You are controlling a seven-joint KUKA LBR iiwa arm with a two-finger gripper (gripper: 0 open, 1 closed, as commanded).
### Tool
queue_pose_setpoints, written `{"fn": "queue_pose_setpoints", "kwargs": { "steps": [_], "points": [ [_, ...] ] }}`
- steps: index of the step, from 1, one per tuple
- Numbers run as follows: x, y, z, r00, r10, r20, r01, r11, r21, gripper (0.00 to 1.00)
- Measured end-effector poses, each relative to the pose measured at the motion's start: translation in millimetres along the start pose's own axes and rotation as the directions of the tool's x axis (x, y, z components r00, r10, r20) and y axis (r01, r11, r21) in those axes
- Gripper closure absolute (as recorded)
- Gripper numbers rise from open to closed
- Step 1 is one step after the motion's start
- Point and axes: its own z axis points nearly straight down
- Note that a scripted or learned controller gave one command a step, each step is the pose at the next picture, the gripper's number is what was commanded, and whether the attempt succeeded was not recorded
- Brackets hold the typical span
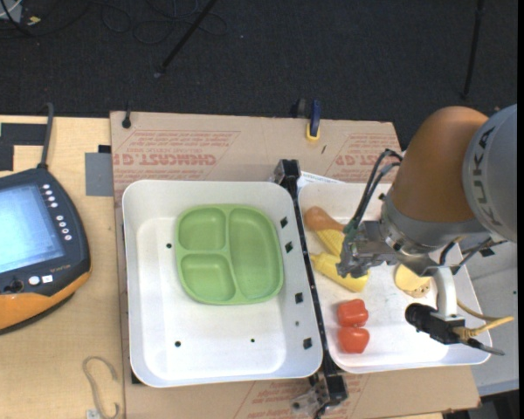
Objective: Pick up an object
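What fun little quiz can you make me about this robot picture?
1. True or false: the green plate lies in the left bin.
2. Which colour are the two small things near the front of the right bin? A blue, B red, C white.
3. Fill in: the claw is down over a ____ thing in the right bin.

Key: 1 true. 2 B. 3 yellow.
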Motion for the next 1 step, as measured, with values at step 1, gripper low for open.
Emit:
{"fn": "queue_pose_setpoints", "kwargs": {
  "steps": [1],
  "points": [
    [42.7,-23.3,-10.6,1.000,0.001,0.000,-0.001,1.000,-0.001,1.00]
  ]
}}
